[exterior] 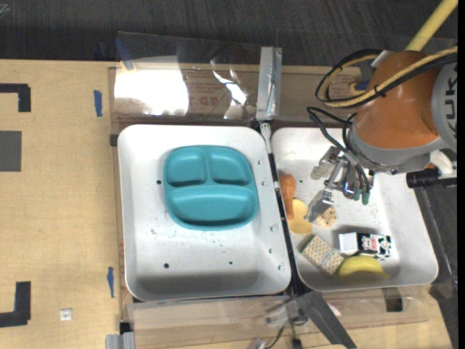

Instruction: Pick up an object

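- Camera view: the gripper [336, 193] is seen low over the right bin [418, 227], fingers spread apart, nothing held between them.
- Small objects [341, 249] are gathered along that bin's near-left part.
- A teal tray [211, 186] is seen in the left bin [142, 217].

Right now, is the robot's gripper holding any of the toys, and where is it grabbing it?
Nothing is held. The gripper hangs over the right bin, above the small pieces beside the orange piece, with nothing between its fingers.

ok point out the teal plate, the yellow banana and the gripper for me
teal plate [211, 187]: camera view, on the ridge between its compartments, in the left bin.
yellow banana [361, 267]: camera view, on the middle of its curved body, right bin's near edge.
gripper [336, 187]: camera view, midway between the fingertips.
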Robot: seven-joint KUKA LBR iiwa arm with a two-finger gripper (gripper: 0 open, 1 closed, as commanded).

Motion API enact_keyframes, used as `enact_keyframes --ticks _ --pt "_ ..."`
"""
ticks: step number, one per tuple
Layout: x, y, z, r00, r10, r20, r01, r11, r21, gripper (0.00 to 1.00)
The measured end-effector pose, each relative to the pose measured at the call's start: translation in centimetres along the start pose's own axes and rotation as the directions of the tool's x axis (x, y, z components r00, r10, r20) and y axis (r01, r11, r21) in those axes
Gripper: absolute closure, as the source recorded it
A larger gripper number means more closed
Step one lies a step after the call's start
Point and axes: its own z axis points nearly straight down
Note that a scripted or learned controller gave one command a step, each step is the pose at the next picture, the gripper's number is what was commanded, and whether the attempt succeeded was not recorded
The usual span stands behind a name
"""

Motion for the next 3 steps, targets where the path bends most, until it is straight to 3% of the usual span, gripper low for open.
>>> enact_keyframes --ticks 1,2,3 --pt "4.1 -5.1 0.1 0.974 0.225 -0.006 -0.225 0.974 0.005 0.00" --pt "0.4 -5.8 9.5 0.894 0.448 0.007 -0.448 0.894 -0.004 0.00" --pt "-7.1 -3.5 9.9 0.517 0.856 0.002 -0.856 0.517 0.002 0.00"
